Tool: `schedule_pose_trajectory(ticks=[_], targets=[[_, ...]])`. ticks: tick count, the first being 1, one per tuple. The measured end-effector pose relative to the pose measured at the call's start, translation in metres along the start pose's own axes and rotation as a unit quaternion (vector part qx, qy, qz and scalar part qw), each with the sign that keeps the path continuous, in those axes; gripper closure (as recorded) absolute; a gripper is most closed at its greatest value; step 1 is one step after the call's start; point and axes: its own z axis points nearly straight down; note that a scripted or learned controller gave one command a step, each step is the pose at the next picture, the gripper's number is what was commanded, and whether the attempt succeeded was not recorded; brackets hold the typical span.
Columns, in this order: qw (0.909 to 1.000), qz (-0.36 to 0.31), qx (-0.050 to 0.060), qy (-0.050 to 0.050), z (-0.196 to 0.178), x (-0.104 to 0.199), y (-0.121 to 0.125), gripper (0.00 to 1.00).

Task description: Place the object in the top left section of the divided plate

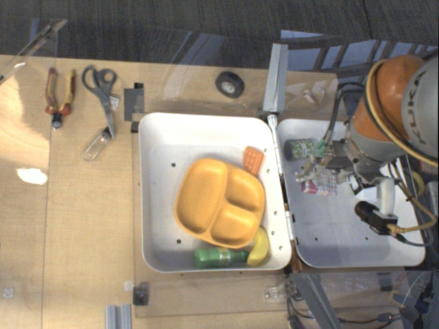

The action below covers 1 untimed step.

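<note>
An orange-yellow divided plate [221, 202] lies tilted in the left bin [161, 184], with three sections. An orange ridged piece [253, 160] rests at its upper right edge, and a green bottle [219, 256] and a yellow banana-like piece [259, 248] lie along its lower edge. In the right bin [343, 242] a green can [299, 149] lies near the top left, and a crumpled red-and-white packet [317, 183] sits just below it. My gripper [321, 163] hangs low over the packet and can, beneath the grey and orange arm [398, 108].
On the bench left of the bins lie red-handled pliers [58, 94], grey scissors [103, 94], a clear tube [96, 144] and a black tape roll [230, 84]. A metal post [276, 77] stands between the bins at the back. Black cables [377, 214] hang over the right bin.
</note>
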Motion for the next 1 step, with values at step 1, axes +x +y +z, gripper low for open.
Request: schedule_pose_trajectory(ticks=[1], targets=[[0.9983, -0.059, 0.000, 0.000, 0.0002, 0.0791, 0.0043, 1.00]])
